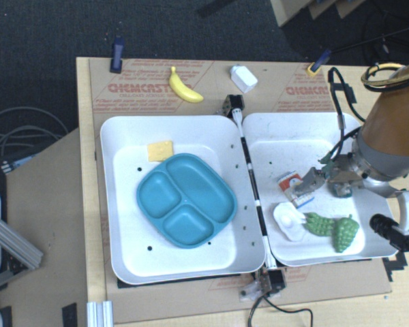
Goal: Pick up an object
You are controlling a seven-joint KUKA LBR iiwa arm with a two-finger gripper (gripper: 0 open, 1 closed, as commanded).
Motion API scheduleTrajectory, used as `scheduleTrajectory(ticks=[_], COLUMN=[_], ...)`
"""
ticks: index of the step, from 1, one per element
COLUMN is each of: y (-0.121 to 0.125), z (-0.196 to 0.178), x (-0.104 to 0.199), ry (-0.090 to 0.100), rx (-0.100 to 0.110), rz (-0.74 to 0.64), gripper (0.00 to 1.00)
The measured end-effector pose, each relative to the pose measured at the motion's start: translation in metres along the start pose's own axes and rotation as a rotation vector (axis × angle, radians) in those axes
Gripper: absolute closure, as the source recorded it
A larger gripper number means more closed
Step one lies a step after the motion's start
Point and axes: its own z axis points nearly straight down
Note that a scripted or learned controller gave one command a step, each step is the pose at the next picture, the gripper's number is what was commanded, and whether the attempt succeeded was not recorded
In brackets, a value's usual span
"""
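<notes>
End effector point(312, 182) low in right bin point(286, 131), red-and-white packet point(294, 187) just beside it, grip state unclear

Small red and white packet point(291, 182) lying flat in the right bin, white lumpy thing point(288, 220) just below it, green bumpy toy point(334, 229) lying beside that, touching

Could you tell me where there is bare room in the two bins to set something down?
Left bin: bare floor left of and below the blue plate. Right bin: the upper half is free. Crowded low right, where the tool, red-and-white packet, white piece and green toy cluster.
</notes>
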Motion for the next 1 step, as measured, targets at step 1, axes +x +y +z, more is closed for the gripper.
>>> scheduleTrajectory(ticks=[1], y=[0.0848], z=[0.0433], x=[-0.0166], ry=[0.0], rx=[0.0], rz=[0.0], gripper=[0.0])
